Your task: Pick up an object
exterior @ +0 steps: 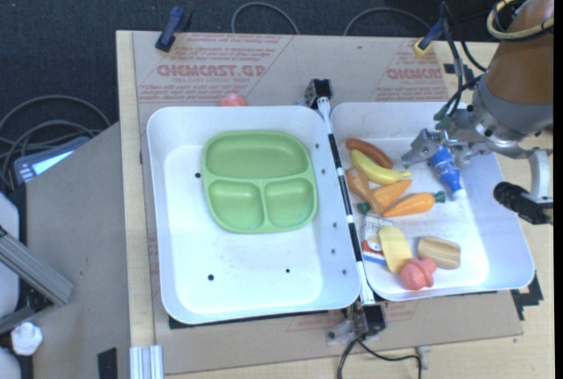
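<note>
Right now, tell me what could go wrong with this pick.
1. The toy food is packed together: banana, carrot and hot dog touch, so closing on one may drag its neighbours.
2. The gripper hangs beside a blue bottle near the right bin wall; a slanted descent could knock it away.

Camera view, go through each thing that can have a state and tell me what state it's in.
end effector: low over the right bin, by the blue bottle.
blue bottle: lying in the right bin.
green tray: flat in the left bin, right side up, compartments bare.
banana: lying on its side in the right bin.
carrot: lying in the right bin.
</note>
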`<state>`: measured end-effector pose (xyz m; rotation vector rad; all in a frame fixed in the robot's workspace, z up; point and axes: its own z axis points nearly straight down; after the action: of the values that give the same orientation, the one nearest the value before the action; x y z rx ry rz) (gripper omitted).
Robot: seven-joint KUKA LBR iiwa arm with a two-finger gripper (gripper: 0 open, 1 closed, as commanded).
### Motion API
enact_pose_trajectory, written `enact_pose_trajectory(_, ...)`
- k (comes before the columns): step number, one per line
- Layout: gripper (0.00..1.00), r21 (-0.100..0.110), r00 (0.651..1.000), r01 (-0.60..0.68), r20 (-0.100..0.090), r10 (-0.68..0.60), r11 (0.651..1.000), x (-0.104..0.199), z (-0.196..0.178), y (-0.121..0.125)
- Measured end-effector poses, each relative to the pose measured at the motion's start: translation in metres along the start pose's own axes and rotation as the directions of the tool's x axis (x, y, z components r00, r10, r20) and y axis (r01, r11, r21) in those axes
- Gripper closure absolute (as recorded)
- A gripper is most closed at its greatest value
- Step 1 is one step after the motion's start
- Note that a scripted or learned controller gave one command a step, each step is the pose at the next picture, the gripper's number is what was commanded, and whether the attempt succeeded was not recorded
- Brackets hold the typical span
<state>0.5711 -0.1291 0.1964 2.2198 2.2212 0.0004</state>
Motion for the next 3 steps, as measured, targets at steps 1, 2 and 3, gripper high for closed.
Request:
enact_pose_trajectory(1, 0.0, 0.001, 1.0, -0.001, -0.001, 0.001, 1.0, 0.011, 0.112, -0.007)
enact_pose_trajectory(2, 0.0, 0.0, 1.0, -0.002, 0.0, 0.002, 1.0, -0.021, 0.112, -0.012)
enact_pose_trajectory(3, 1.0, -0.003, 1.0, -0.002, 0.001, 0.002, 1.0, -0.021, 0.102, -0.011)
